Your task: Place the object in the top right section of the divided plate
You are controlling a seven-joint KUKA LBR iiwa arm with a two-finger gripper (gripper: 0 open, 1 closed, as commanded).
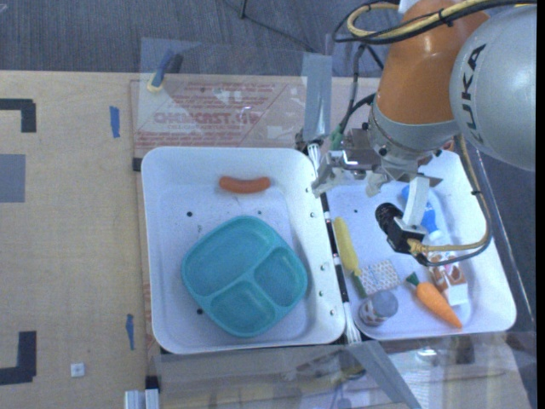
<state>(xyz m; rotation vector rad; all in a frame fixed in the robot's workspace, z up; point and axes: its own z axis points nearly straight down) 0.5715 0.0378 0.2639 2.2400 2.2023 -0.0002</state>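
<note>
Jaws above right bin [490, 284] | corn cob [345, 244] just left, apart | divided plate [245, 275] well apart

We take this for a robotics lab: a grey-and-orange industrial arm [502, 83] marked KUKA hangs over two white bins [146, 228] on a plywood table [68, 254] whose left edge carries black corner marks [21, 113] and blue tape strips [114, 122], with grey carpet [102, 15] beyond its far edge.

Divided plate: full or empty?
Empty. All three sections of the divided plate show bare teal; the sausage lies outside it, in the same bin.
</note>
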